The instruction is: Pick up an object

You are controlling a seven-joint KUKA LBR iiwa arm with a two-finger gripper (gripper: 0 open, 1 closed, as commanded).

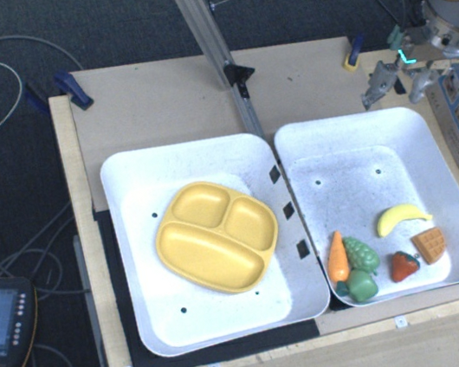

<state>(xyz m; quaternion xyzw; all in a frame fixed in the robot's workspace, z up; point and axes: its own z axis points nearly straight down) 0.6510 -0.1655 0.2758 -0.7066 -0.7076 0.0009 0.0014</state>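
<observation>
The pale wooden worktop (161,93) carries two shallow white plastic bins set edge to edge, touching along their inner rims. The left bin (134,239) holds one yellow three-compartment plastic plate (217,237), lying near its middle with bare floor on every side. The right bin (358,164) has its whole upper half open; all five toy foods crowd its near edge. There is one of each: a yellow banana (402,217), an orange carrot (337,257) touching a bunch of green grapes (361,253), a green pepper-like piece (362,287) just below them, a brown waffle-like block (429,245), and a red strawberry (403,265) beside it. The tool (394,77) hangs beyond the right bin's far rim, above the worktop, well apart from the foods, its fingers spread and holding nothing.
</observation>
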